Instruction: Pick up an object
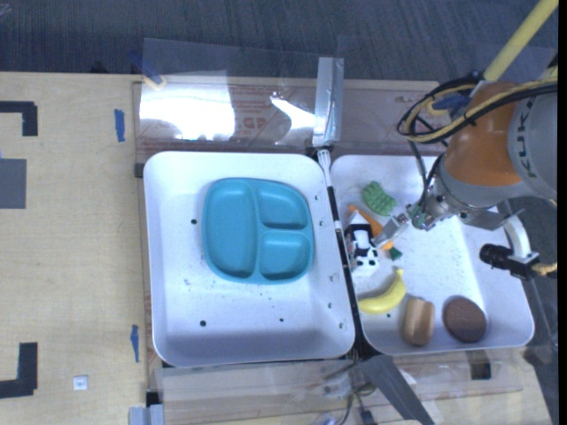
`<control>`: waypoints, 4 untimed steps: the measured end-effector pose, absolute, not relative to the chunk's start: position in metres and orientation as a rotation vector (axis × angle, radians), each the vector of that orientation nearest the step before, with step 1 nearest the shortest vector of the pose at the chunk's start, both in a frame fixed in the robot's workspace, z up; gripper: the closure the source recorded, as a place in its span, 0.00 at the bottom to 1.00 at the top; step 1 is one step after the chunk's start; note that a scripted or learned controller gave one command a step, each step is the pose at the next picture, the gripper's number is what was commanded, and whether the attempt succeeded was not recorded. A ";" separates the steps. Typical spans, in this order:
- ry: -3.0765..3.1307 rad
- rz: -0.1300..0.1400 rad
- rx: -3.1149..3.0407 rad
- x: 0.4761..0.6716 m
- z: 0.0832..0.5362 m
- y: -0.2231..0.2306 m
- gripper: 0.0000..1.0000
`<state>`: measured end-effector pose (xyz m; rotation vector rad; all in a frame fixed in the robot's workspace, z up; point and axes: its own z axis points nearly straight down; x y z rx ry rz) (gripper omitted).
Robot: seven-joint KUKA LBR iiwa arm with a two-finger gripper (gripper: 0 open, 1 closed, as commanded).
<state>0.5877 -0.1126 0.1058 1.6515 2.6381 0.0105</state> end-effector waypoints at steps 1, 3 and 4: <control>2.537 0.012 1.794 0.617 0.106 -0.110 0.00; 2.187 0.009 2.240 0.587 0.100 -0.102 1.00; 2.143 0.008 2.288 0.629 0.163 -0.111 1.00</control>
